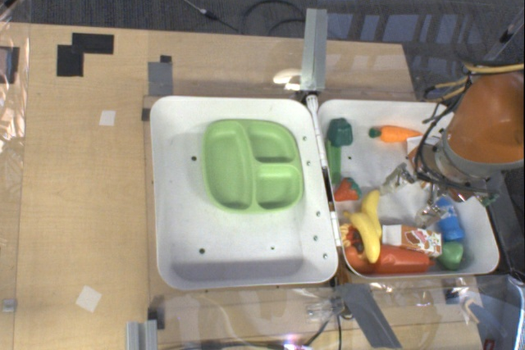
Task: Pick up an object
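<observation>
1. Left bin (176, 258): holds a green divided plate (251, 165), lying flat near its centre.
2. Right bin (484, 254): a toy carrot (394, 134) at 12 o'clock, a banana (368, 227) at 7 o'clock, a blue bottle (450, 225) at 4 o'clock.
3. Claw (417, 194): hovers over the right bin's middle, fingers spread, nothing between them; the bottle lies just beside its lower finger (430, 214).

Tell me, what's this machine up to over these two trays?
A grey robot arm with an orange band is reaching into the right white bin, which holds toy food: a yellow banana, an orange carrot, a green piece. It hangs over them. The left white bin holds a green divided plate.
</observation>
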Motion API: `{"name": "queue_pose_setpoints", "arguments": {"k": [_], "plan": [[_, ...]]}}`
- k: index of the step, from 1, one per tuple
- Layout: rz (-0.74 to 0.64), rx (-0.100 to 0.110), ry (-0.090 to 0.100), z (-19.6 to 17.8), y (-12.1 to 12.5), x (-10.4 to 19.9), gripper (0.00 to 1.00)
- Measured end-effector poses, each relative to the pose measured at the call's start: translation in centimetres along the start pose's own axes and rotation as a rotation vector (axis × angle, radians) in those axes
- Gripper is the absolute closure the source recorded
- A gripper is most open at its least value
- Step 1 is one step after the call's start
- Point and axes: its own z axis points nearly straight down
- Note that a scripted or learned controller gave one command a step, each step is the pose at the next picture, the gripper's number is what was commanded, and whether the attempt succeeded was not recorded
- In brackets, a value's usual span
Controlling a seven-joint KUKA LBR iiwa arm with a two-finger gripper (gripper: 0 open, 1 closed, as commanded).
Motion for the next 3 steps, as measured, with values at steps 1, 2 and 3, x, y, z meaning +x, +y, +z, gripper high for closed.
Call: {"name": "queue_pose_setpoints", "arguments": {"k": [1,2,3], "plan": [[-0.106,0.019,-0.018,-0.6,7.4,0.2,0.0],[-0.457,0.009,-0.006,-0.3,7.7,-0.7,0.0],[-0.808,-0.004,-0.001,-6.7,0.0,-2.9,0.0]]}}
